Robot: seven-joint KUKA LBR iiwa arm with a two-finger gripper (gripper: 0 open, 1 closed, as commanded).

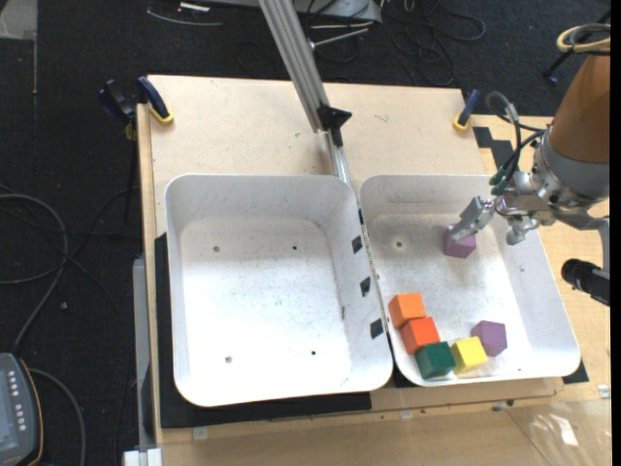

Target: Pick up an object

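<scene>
The tool [493,221] hangs beside a small purple block [459,244] near the right white bin's [543,299] far edge, its opening impossible to tell.

- The hand [493,223] hangs over the right bin [543,289], at 2 o'clock in it.
- One finger [473,216] touches a purple block [460,244].
- At 6 o'clock sit two orange blocks [413,320], a green block [436,359], a yellow block [470,353] and a second purple block [491,337].
</scene>
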